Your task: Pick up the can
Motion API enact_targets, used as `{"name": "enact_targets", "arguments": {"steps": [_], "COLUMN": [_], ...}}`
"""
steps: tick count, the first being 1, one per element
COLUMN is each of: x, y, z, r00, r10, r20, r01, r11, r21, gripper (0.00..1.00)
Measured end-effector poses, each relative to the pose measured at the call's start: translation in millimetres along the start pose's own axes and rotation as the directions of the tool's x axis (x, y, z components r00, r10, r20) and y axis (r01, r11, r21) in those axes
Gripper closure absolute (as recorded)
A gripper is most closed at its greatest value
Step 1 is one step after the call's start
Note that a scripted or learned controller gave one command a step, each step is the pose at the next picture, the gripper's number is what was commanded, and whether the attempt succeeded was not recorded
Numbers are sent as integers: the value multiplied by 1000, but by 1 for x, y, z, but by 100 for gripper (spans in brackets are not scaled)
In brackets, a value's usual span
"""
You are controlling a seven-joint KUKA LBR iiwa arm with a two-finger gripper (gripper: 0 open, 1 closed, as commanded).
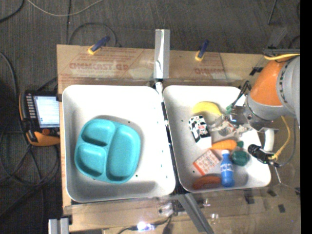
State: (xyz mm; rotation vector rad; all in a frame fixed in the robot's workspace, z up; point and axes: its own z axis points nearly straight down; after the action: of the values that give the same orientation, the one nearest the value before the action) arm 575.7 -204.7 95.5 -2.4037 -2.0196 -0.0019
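A small black-and-white patterned container (199,127), which looks like the can, lies in the right bin (253,179) near its left-centre, just below a yellow banana (206,107). My gripper (220,126) hangs low over the bin immediately to the right of that container, between the banana and an orange carrot (224,144). The grey wrist and its orange band (273,89) reach in from the right. I see nothing clearly held in the gripper.
The right bin also holds a red-and-white box (207,161), a blue bottle (226,168), a dark green object (240,157) and a red sausage shape (206,182). A teal divided plate (108,149) sits in the left bin (73,101).
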Motion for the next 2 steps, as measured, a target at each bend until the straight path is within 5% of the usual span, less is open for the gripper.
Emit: {"name": "enact_targets", "arguments": {"steps": [1,2], "x": [10,8], "y": [66,66], "z": [4,-5], "r00": [1000,1000], "r10": [-7,-8], "r20": [-5,6], "r01": [7,8], "r11": [1000,1000], "r21": [-9,-12], "gripper": [0,100]}}
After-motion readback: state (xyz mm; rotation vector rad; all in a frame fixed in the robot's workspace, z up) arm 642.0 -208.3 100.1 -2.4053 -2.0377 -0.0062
